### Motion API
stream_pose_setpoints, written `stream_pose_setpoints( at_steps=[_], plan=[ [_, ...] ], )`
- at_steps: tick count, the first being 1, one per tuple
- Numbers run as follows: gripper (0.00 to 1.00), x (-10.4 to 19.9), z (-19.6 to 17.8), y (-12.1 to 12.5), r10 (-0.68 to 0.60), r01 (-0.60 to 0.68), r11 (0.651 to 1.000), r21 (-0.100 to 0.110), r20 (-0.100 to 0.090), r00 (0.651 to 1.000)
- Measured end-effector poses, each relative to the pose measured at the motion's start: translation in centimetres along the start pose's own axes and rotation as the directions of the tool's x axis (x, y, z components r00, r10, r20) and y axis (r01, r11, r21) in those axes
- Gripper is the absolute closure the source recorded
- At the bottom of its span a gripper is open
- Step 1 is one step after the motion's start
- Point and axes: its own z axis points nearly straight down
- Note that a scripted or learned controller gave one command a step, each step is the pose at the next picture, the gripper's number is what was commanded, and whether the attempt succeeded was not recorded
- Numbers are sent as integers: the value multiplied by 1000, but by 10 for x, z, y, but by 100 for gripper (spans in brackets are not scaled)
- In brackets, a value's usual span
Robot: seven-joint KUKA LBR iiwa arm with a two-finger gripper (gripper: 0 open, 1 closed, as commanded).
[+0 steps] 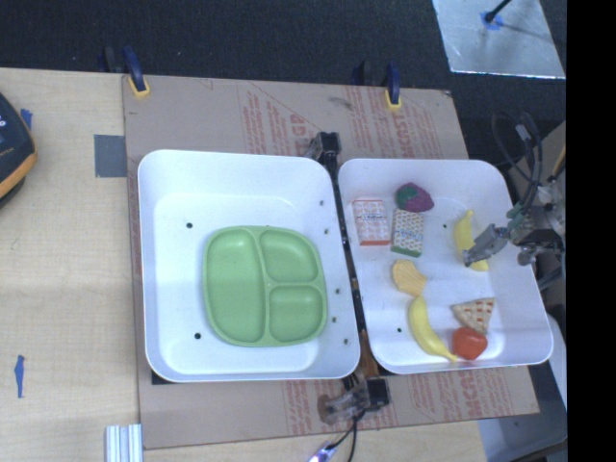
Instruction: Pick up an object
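The right white bin (438,173) holds several toy foods. At its back lie a purple and green fruit (415,198), a small white and red carton (371,221) and a green box (408,233). A small yellow banana (464,229) lies near the right side. My gripper (486,243) reaches in over the right rim, right beside and partly over that banana. Toward the front are a yellow piece (408,277), a longer banana (423,328), a pizza slice (474,313) and a red tomato (470,345).
The left white bin (168,191) holds a green divided plate (264,285). Both bins sit on a cardboard sheet (241,114) clamped to the wooden bench. A dark and orange device (12,147) lies at the far left edge.
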Motion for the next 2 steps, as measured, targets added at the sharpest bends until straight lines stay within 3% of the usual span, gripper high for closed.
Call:
stream_pose_setpoints(
  at_steps=[1, 2],
  plan=[
    [0, 91, 95, -30, -2, 2, 1000, 2, -1, 1000],
    [0, 72, 135, -23, -1, 1, 1000, 2, -1, 1000]
  ],
)
